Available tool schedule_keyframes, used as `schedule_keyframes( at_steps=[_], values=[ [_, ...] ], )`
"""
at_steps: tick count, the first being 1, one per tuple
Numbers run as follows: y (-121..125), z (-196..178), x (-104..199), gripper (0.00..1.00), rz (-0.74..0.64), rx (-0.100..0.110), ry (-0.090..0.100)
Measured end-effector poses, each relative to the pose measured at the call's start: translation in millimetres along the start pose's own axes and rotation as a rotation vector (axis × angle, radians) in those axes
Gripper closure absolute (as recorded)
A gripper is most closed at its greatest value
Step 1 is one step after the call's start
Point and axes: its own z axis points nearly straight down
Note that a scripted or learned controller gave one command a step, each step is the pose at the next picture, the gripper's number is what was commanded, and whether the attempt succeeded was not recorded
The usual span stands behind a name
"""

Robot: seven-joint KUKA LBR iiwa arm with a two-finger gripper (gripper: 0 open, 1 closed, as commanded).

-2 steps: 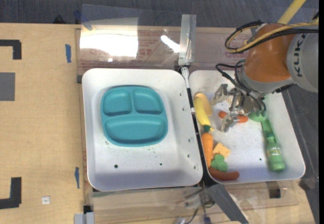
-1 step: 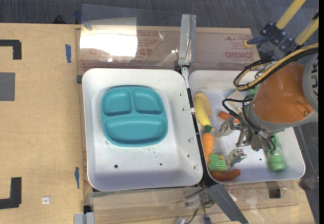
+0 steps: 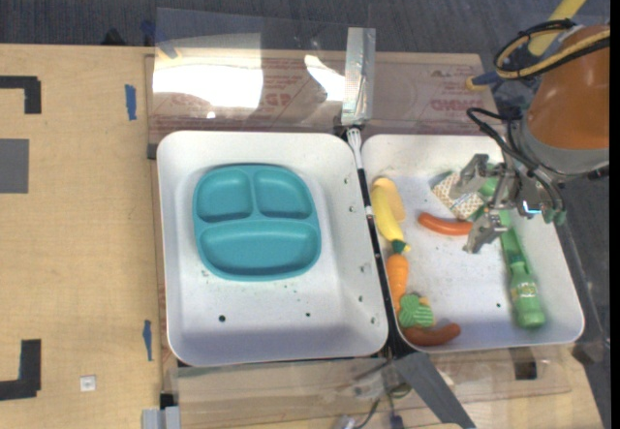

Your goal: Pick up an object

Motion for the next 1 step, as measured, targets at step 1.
schedule_keyframes(
  at_steps=[1],
  values=[
    [34.2, 88.8, -21.0, 0.0, -0.019, -0.001, 0.0]
  ],
)
